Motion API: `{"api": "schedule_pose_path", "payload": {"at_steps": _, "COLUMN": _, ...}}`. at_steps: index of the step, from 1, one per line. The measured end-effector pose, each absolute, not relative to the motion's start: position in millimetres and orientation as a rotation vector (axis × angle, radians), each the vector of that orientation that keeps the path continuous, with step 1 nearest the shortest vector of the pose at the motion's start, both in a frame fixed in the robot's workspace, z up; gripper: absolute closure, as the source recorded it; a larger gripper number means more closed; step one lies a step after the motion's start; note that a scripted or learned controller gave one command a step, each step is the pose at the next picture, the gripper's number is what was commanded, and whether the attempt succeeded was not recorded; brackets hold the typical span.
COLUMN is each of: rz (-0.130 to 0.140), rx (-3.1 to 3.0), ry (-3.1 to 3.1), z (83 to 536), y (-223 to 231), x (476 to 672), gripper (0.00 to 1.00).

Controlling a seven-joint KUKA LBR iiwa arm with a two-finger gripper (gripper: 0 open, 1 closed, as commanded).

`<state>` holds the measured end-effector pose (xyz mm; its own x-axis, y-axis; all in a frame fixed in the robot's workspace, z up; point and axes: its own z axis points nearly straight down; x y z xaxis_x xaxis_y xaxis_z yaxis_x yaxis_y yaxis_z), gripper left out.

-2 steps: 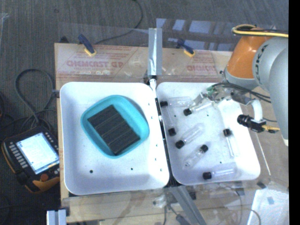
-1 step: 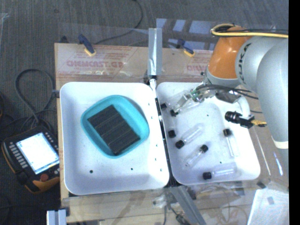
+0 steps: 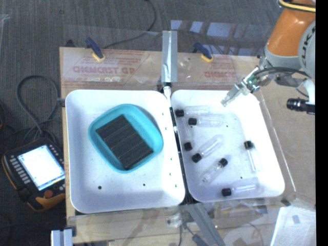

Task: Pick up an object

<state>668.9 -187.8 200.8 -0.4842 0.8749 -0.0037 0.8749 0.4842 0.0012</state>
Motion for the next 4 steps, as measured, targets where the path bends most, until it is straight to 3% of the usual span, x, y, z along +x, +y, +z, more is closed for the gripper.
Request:
{"api": "schedule_pose_path", "payload": {"at_steps": 1, "rz": -0.001, "rx": 1.465, "ry": 2.779, "z": 114.9, "y": -108.7, "x": 668.1, "gripper": 0.00}}
{"api": "schedule_pose_path", "payload": {"at_steps": 2, "rz": -0.011, "rx": 1.466, "ry": 2.779, "z": 124.7, "y": -111.9, "x": 667.6, "gripper": 1.00}}
{"api": "schedule_pose_path", "payload": {"at_steps": 3, "rz": 0.000, "rx": 1.730, "ry": 2.620, "z": 226.9, "y": -67.7, "x": 668.8, "gripper": 1.00}}
{"api": "schedule_pose_path", "payload": {"at_steps": 4, "rz": -0.001, "rx": 1.728, "ry": 2.620, "z": 236.0, "y": -67.2, "x": 669.2, "gripper": 1.00}}
